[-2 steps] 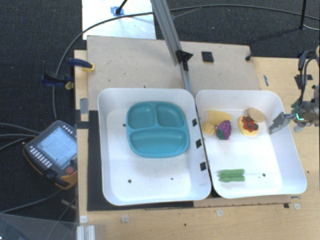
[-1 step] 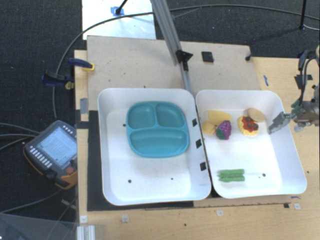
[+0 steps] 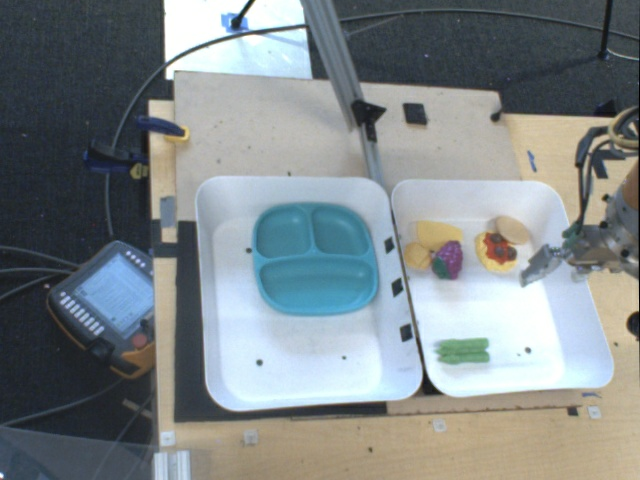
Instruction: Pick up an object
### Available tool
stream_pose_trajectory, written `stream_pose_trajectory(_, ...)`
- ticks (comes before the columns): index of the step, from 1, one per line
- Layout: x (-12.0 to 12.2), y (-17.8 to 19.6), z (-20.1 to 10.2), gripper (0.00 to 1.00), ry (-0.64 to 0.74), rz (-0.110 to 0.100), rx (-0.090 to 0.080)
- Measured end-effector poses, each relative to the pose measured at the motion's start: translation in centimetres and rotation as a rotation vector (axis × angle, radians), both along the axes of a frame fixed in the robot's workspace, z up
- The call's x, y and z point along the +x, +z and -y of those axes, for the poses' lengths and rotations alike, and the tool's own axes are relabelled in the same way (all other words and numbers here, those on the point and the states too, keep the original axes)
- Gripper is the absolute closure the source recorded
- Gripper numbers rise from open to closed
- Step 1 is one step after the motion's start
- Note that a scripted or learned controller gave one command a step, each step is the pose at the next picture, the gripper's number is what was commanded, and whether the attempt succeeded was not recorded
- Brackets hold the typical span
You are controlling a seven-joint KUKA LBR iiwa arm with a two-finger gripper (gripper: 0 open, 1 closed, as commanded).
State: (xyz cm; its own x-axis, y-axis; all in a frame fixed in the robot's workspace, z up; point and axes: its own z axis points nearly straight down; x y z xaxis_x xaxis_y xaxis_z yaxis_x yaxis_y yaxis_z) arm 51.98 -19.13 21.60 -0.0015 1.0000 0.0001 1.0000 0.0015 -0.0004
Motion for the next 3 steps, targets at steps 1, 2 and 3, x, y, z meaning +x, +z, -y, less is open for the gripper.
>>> stream_pose_trajectory(1,-0.3,-5.9,0.7,0.0,0.0,-0.001,0.0)
stream_pose_trajectory(2,-0.1,-10.0,0.5,0.0,0.0,0.0,0.0)
stream_pose_trajectory(3,0.0,-8.8,0.5,1.0,0.0,0.004,-0.002)
